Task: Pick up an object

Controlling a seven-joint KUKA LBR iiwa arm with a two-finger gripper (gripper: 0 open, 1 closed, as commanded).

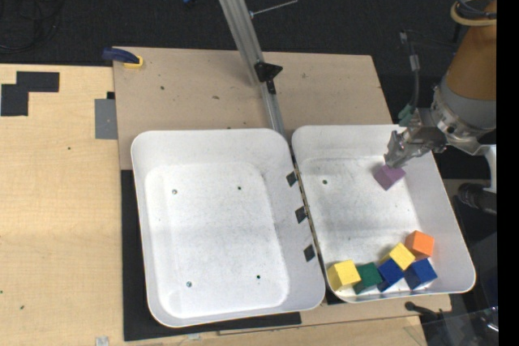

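Clustering at the right bin's near edge lie a yellow cube, green cube, two blue cubes and an orange cube; farther in, my fingers hang touching the purple block; whether they pinch it, I cannot tell.

A slanted grey aluminium bar rises behind the two white bins. A small blue and yellow clamp sits on the brown table corner.
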